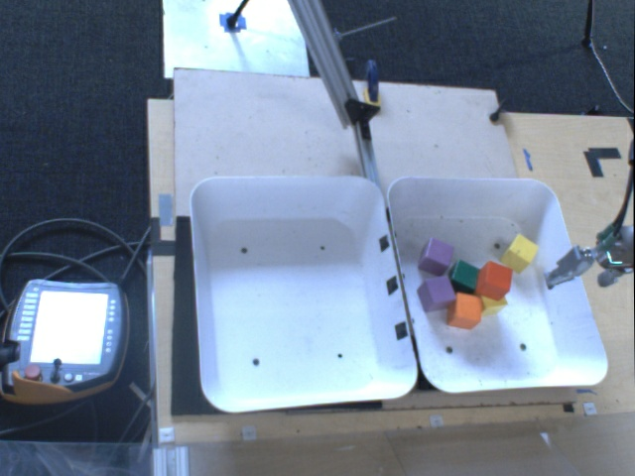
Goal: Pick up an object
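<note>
Blocks cluster mid-floor in the right bin; we see the gripper at that bin's right rim, grip state unclear; the yellow block lies nearest, just left of it.

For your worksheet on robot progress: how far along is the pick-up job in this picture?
Nothing looks done: the blocks all lie clustered in the right bin. In hand: the pincer sits at that bin's right rim, apart from them. Left: reaching in, gripping one block and lifting it.
</note>
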`<control>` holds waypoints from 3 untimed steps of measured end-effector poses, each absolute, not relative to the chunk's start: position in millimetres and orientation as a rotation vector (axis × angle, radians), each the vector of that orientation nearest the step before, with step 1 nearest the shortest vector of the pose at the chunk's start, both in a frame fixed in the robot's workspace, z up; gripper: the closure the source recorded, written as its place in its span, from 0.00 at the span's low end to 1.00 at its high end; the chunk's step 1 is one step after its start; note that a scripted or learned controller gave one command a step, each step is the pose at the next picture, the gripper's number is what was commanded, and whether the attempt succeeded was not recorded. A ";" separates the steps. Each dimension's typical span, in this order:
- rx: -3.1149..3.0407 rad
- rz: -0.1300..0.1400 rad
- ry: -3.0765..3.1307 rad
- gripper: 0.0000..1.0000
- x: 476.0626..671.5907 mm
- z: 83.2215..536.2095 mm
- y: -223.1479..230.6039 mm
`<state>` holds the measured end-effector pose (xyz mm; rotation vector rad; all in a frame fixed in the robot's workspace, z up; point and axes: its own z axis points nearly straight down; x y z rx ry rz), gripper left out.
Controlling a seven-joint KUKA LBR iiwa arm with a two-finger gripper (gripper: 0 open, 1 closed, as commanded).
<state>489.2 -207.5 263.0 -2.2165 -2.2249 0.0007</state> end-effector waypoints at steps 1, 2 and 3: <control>-2.218 -0.002 -2.227 0.00 490.1 265.0 -207.2; -2.218 0.001 -2.223 0.00 492.0 223.4 -205.0; -2.216 0.001 -2.223 0.00 491.3 167.6 -194.7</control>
